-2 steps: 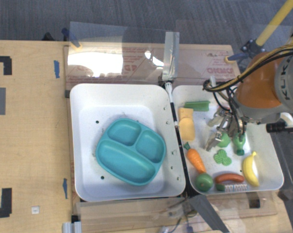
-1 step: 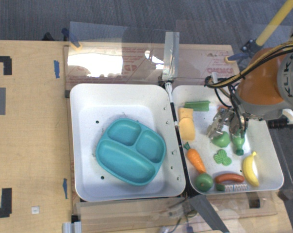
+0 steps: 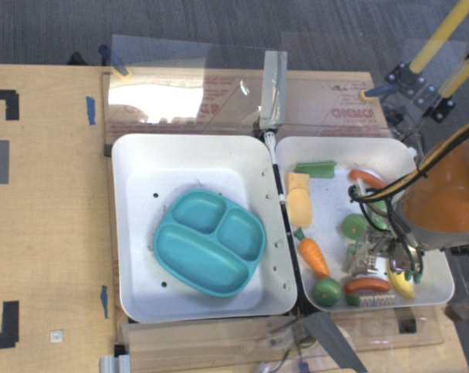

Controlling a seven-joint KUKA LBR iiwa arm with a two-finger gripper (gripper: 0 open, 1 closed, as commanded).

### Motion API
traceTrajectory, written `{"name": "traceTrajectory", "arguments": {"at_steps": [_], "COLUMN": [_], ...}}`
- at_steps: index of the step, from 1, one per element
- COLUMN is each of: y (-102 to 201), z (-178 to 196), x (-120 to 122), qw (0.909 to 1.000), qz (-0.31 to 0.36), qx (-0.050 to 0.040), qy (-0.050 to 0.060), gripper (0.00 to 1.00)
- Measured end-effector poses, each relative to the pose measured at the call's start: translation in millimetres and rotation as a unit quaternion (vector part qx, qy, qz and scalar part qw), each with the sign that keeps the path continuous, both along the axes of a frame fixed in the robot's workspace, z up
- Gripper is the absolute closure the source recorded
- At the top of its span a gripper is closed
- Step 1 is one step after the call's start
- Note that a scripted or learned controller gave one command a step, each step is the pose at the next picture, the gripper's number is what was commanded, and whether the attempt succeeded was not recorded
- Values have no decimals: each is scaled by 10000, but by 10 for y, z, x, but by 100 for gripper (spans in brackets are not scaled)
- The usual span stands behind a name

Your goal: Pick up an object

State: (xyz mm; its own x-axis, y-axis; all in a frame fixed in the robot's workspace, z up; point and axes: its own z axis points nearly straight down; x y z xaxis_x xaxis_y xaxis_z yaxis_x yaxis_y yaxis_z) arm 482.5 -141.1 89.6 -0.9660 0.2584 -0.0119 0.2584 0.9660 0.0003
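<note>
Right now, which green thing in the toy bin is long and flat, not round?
The green stick at the top of the right bin. The green ball at the bottom and the green piece mid-bin are rounded.

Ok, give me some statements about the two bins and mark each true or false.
1. The teal divided plate lies in the left bin. True.
2. The carrot lies in the left bin. False: it is in the right bin, near the divider.
3. The tool is over the right bin. True.
4. The green stick lies on the plate. False: it lies at the right bin's far end.
</note>
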Motion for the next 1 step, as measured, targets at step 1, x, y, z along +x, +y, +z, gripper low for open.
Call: {"name": "traceTrajectory", "arguments": {"at_steps": [1], "y": [-231], "z": [-4], "x": [300], "qw": [9910], "qz": [-1337], "qx": [23], "qy": [0], "gripper": [100]}}
